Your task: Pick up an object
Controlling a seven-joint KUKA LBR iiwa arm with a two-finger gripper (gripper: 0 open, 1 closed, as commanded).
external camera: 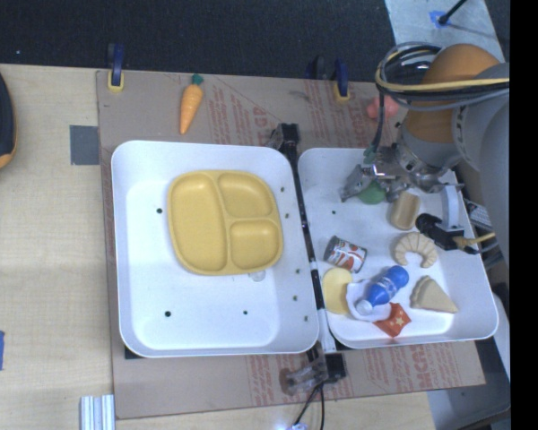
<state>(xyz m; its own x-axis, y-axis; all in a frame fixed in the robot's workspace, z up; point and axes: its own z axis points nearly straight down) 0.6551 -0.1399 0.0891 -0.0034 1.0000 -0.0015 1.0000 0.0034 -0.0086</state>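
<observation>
- Camera view, right of centre: the right-hand shallow white bin holds the loose items, and the grey arm with its orange band reaches in from the frame's right edge over the bin's upper part.
- The two-finger gripper sits low at the bin's upper middle, fingers spread, pointing toward the frame's left. Nothing is between them, so it reads as released, not grasping.
- The small round green object lies just beside the fingertips, on their lower-right side, partly tucked under the wrist. It is the nearest candidate, in my judgement.
- The tan cylindrical piece lies just right of and below the green one, its long axis running up-down with a slight tilt.
- Further toward the frame's bottom lie the curved tan croissant, the small red-and-white can on its side, the blue-and-white bottle slanting from lower left to upper right, and the pale wedge.
- The left-hand white bin carries the yellow divided tray, well apart from the gripper.
- A small shift down and right would likely centre the fingers on the green object.
</observation>
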